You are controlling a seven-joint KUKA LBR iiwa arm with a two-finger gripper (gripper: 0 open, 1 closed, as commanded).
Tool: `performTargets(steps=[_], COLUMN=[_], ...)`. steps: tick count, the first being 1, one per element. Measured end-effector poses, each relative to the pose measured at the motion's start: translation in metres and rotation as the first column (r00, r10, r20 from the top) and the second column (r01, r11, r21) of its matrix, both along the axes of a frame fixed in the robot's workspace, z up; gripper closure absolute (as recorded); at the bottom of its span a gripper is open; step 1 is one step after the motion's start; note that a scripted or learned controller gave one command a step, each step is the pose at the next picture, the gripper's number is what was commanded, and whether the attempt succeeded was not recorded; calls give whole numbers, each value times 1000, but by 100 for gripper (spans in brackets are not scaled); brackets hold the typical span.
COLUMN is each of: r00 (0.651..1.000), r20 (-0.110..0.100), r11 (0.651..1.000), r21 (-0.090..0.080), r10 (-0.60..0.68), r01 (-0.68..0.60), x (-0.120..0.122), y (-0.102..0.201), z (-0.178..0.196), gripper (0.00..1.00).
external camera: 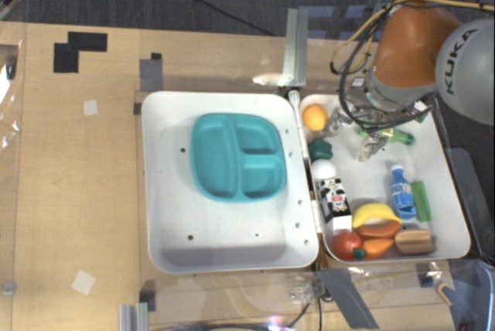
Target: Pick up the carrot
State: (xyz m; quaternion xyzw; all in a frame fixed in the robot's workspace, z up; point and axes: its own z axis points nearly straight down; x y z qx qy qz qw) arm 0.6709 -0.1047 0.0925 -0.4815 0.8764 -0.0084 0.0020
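Approach step: gripper (pixel 372 142), fingers apparently spread with nothing held, is hung well behind the carrot (pixel 377 247); a move toward the banana (pixel 373 214) is needed.

A single fixed camera looked down from above the bench (pixel 69 190) at a slant — high enough to take in both white bins, the left bin (pixel 166 190) and the right bin (pixel 445 190), with dark floor along the top of the frame. The arm (pixel 418 43) entered from the right — its orange band loomed large, nearer the lens than the bench.
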Motion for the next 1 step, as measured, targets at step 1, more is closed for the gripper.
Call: performTargets(steps=[1], r00=[929], r20=[-13], r11=[929], r21=[1], r10=[-369], r01=[369], x=[-5], y=[-1], z=[-6], gripper=[0])
